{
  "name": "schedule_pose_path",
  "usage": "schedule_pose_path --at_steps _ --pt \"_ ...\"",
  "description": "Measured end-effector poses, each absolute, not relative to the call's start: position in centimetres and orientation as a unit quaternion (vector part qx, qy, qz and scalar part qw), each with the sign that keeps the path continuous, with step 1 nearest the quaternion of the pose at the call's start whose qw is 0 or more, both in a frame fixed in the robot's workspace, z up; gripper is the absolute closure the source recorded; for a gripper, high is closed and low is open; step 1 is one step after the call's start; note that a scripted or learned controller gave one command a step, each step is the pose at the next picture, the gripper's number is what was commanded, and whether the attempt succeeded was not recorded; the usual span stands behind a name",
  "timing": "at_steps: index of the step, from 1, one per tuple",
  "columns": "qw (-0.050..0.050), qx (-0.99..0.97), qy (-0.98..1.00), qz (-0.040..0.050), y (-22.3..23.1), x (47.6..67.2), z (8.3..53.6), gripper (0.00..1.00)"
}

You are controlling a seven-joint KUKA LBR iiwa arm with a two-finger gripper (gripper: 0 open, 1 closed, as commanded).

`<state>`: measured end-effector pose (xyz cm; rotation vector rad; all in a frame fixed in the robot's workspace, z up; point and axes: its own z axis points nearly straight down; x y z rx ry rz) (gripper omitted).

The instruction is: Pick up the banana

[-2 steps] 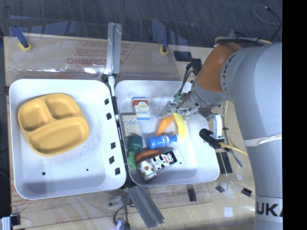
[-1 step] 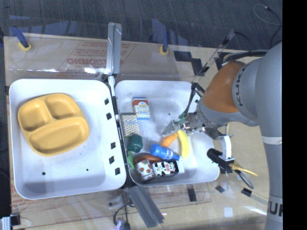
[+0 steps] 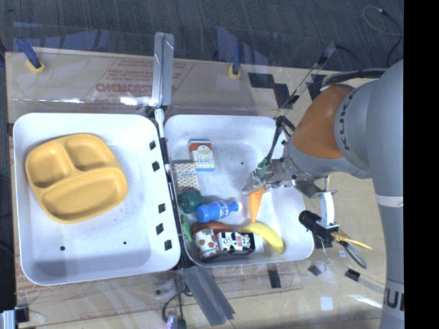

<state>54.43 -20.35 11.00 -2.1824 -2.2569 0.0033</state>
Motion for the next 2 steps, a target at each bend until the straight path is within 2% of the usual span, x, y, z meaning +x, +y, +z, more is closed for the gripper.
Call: schedule_pose_path --at_steps 1,2 --pt "0.003 -0.755 -0.655 0.0010 -19.19 52.98 9.12 1.00" --pt "0.002 -0.755 -0.655 0.0009 -19.20 52.98 9.13 0.00"
